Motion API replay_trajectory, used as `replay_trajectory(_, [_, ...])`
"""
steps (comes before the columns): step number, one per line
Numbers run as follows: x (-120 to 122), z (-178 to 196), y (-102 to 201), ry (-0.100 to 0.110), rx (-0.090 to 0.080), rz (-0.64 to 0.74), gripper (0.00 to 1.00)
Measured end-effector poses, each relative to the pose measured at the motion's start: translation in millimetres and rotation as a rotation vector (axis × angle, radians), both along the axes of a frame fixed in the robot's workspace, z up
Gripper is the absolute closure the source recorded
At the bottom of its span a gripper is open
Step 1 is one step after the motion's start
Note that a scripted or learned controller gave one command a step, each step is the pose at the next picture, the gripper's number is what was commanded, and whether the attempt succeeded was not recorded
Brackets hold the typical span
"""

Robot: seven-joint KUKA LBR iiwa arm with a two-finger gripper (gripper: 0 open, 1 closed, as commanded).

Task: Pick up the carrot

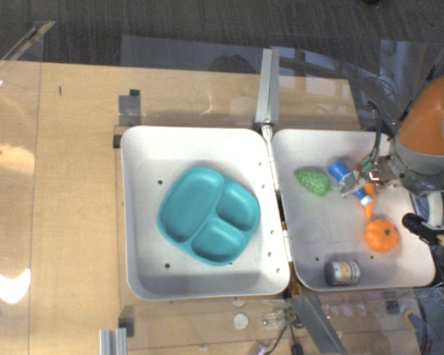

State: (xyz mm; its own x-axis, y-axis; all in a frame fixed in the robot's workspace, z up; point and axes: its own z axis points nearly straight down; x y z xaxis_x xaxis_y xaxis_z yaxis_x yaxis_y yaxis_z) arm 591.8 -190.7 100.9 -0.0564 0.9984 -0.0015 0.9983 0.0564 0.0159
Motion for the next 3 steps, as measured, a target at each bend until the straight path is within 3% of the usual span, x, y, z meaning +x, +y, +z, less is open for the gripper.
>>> replay_trajectory(1, [41.2,69.6,41.3,0.007,-0.005,0.327,1.00])
replay_trajectory(2, [19.4,55.1,86.1,0.011,-0.003,0.367,1.00])
replay_trajectory(3, [-19.1,163.6,170.9,0.006,-0.004,0.355,1.00])
